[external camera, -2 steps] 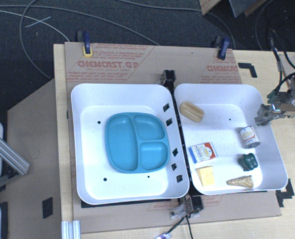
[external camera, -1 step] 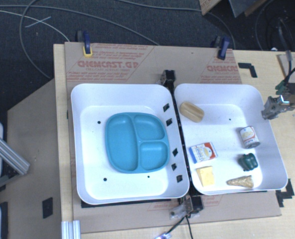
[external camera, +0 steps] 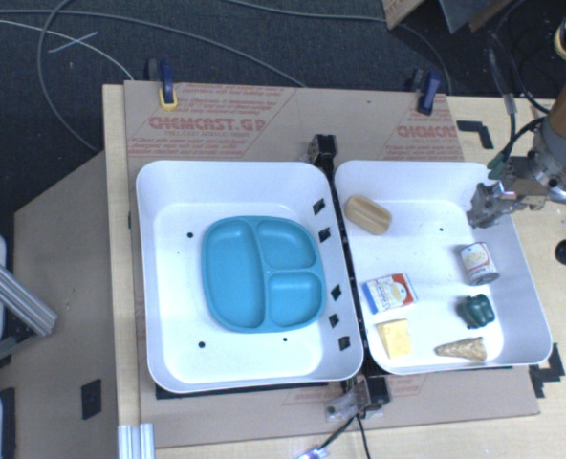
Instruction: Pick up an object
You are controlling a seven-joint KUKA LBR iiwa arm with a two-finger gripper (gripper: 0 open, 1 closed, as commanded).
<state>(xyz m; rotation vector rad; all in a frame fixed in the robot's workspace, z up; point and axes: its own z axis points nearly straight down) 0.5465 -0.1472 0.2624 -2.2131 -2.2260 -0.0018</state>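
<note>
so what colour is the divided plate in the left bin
Light blue. The divided plate shows best in the camera view, lying in the left bin.

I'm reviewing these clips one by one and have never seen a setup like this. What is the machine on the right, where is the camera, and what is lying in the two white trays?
This is one picture from a camera fixed above a bench, looking down at a slant. The machine entering from the picture's right is a robot arm; its grasping end, the claw, hovers over the far right edge of the right tray. Nothing can be seen held in it.

The left tray holds a blue divided plate. The right tray holds six small things: a tan bread roll, a small can, a small red, white and blue carton, a dark green object, a yellow block and a tan wedge.

The job is to pick up an object, and none is lifted yet.
</note>
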